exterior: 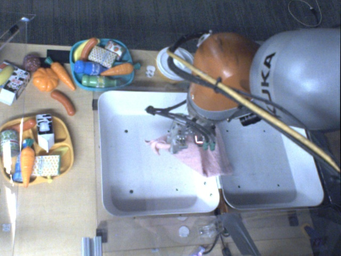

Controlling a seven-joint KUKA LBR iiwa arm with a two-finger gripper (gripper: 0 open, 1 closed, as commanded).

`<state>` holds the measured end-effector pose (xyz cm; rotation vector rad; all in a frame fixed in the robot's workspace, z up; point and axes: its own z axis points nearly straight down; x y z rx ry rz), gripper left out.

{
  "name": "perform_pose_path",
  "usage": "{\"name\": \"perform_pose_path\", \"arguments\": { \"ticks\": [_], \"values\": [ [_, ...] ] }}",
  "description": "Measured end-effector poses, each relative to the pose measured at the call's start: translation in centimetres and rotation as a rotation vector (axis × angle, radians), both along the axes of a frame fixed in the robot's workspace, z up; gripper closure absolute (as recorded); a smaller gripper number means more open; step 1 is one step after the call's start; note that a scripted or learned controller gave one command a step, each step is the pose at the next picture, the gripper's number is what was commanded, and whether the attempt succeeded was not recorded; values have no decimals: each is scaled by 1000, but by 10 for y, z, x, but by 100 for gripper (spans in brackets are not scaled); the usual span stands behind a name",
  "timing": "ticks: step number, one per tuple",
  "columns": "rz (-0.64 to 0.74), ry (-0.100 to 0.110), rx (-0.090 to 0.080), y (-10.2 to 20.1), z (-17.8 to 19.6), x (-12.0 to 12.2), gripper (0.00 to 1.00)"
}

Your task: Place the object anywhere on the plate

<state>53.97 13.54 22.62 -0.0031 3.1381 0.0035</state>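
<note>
**Pink object not yet on a plate**

On the wooden worktop (pixel 80 159) the left white shallow bin (pixel 128 196) has free floor along its left side. A small pink soft object (pixel 160 143) lies near its middle, beside a pink cloth (pixel 205 161) draped over the shared bin edge. The gripper (pixel 184 137) hovers just beside it (I cannot tell how its jaws stand). The placing is still to do. The right white bin (pixel 277 191) has bare floor.

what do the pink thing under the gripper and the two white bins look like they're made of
Pink flat object: looks like soft cloth, matte, since it drapes limply over the edge between the bins; the plate is hard to make out. Two shallow white bins: likely smooth moulded plastic, slight sheen, rounded corners.
</note>
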Motion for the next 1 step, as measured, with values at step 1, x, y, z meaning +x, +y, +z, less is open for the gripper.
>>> {"name": "perform_pose_path", "arguments": {
  "ticks": [1],
  "values": [
    [0,0,0,0,0,0,0]
  ]
}}
